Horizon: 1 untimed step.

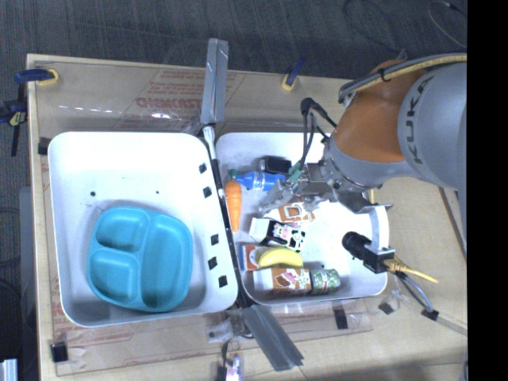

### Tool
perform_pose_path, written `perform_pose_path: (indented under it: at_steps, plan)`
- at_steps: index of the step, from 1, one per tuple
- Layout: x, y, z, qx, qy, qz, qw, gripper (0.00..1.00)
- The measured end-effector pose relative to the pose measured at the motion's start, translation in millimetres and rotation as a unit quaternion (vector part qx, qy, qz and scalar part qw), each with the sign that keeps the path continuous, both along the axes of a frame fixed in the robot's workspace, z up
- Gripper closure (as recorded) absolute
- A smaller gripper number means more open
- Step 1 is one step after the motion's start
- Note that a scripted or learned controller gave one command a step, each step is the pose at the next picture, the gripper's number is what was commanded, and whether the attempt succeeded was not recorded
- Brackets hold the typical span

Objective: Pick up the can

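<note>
A pale wooden bench stands on dark grey carpet — evenly lit, black cables trailing.

A blue divided plate lies in the left bin. In the right bin, a carrot lies along the left wall, a banana near the front wall.

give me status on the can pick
Gripper low over right bin's far end, fingers unclear. Can on its side at near wall, untouched. Banana beside it.
</note>
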<state>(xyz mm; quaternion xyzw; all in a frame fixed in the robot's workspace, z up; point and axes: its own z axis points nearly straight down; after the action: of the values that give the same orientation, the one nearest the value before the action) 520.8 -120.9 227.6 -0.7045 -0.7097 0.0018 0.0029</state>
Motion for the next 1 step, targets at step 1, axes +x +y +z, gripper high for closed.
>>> perform_pose_path:
  at_steps: [1]
  plan:
    - [5.8,-34.0,-103.3,-0.0018,-0.006,-0.069,0.9976,0.00]
